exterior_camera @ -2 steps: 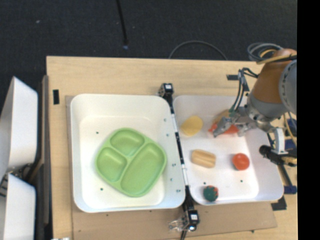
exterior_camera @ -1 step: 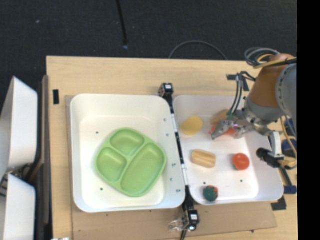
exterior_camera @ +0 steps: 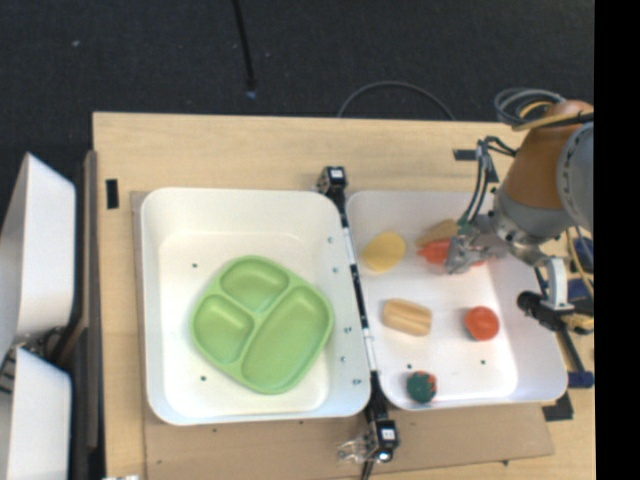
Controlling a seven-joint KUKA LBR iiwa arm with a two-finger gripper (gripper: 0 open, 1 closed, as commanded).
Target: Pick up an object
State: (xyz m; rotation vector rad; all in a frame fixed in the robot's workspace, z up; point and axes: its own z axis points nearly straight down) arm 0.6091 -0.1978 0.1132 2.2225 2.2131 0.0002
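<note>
Tool (exterior_camera: 462,256) sits low in right bin (exterior_camera: 500,383), touching a small red obj (exterior_camera: 434,252); can't tell whether it's open or gripping. Rel. to red obj: tan piece (exterior_camera: 440,231) just behind, yellow obj (exterior_camera: 383,251) left, bread-like roll (exterior_camera: 407,317) nearer front.

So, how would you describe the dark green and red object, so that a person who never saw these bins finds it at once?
Start from the right bin, the one the arm reaches into, and go to its near edge, close to the divider between the bins. The small round object lies there, apart from the others. It alone is dark green with a red patch; its neighbours, the tan loaf and the red ball, are each one colour.
</note>
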